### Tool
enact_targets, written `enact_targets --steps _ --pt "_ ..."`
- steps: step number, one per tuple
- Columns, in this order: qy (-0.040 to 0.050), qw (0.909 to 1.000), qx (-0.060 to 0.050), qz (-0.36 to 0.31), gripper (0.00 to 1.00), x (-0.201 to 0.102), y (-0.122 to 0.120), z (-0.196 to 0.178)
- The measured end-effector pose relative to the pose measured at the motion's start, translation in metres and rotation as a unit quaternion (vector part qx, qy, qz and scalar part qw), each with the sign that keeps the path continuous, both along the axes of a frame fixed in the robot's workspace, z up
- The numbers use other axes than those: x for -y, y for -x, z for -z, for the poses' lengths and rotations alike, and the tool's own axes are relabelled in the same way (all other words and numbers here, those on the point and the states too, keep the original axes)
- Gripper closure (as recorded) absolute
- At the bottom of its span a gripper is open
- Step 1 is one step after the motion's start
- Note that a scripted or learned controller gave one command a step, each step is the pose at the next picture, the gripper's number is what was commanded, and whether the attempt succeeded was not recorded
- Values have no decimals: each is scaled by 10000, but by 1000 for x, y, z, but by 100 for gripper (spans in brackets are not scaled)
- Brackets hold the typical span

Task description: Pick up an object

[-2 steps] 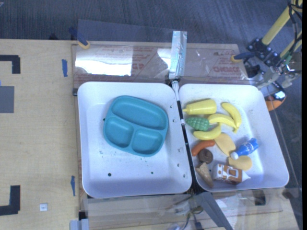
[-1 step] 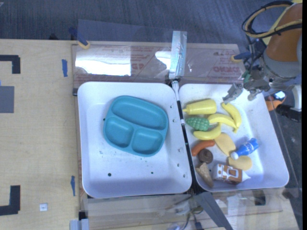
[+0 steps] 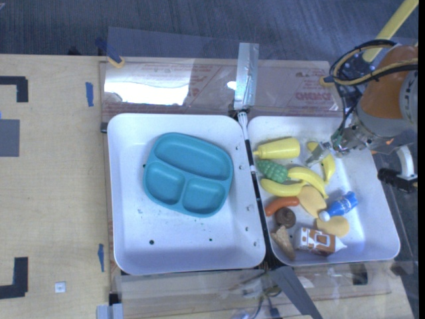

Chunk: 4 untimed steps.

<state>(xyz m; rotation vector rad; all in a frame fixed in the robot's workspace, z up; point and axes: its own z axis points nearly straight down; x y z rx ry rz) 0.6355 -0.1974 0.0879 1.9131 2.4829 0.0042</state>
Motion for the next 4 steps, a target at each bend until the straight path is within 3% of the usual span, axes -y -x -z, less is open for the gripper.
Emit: enact_targets --steps 1,2,3,4 --pt "-4 9991 -21 -425 0 -38 -17 2" --pt "9 9991 20 -427 100 -38 -19 -11" --pt "-3 9996 35 282 100 -69 -35 -121" --pt "-23 9995 -45 326 100 -129 -32 -96"
